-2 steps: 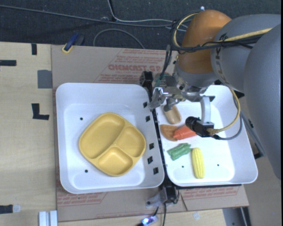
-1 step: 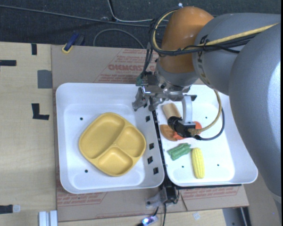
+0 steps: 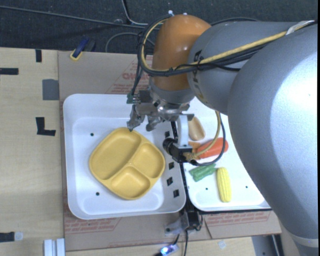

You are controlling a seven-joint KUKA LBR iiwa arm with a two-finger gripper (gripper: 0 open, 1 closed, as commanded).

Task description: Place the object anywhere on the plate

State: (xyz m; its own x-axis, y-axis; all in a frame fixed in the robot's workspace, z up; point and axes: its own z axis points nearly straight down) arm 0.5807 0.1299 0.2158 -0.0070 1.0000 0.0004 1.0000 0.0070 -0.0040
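Camera view: The surface (image 3: 21,159) carries two shallow white bins side by side on a cardboard sheet (image 3: 96,73). The left bin (image 3: 74,143) holds a yellow plate (image 3: 127,163) with three compartments; the plate lies tilted relative to the bin walls and sits toward the bin's centre and right wall. All three compartments of the plate appear bare.

The right bin (image 3: 245,199) is partly hidden by the arm (image 3: 256,89). Near the bin's left wall lie an orange carrot (image 3: 210,149), a green pod-like item (image 3: 202,172) just below it, and a yellow corn cob (image 3: 223,184) just beside the green item, toward the bin's near edge. A tan, bread-like item (image 3: 196,128) lies above the carrot, close to the bin's far left corner.

The arm reaches in from the right, with its orange band (image 3: 176,41) above the wrist. The tool (image 3: 144,119) hangs over the far right part of the left bin, just above the far edge of the plate. Its fingers point down toward the plate rim; from this slant the state of the fingers cannot be told, and no item is visibly between them. A black cable (image 3: 173,143) hangs from the wrist over the wall between the two bins.

The task's thing is probably one of the items in the right bin; none rests on the plate.
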